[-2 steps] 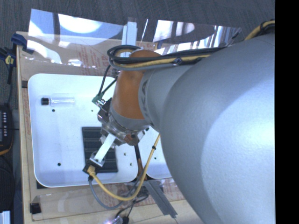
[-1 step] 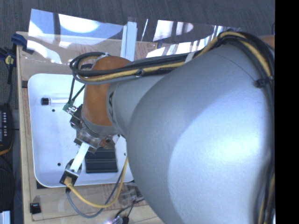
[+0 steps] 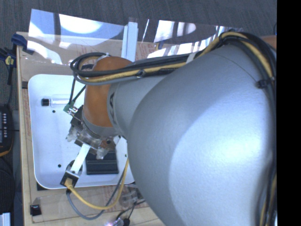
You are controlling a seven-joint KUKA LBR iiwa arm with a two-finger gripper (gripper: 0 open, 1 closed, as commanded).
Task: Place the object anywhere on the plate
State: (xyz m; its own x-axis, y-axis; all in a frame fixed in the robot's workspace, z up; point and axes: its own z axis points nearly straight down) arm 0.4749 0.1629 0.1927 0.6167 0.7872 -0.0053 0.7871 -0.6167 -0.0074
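Note:
My gripper hangs low over the near right part of the left white bin, below the orange wrist band. A dark rectangular block lies directly under the gripper; I cannot tell whether it is held, merely touched, or part of the tool. A small black object rests on the bin floor at the far left, well apart from the gripper. The grey arm hides everything to the right of the gripper.
A white bracket with a yellow cable sticks out from the wrist toward the bin's near left corner. Clear plastic walls stand behind the bins. The wooden bench edge runs along the left.

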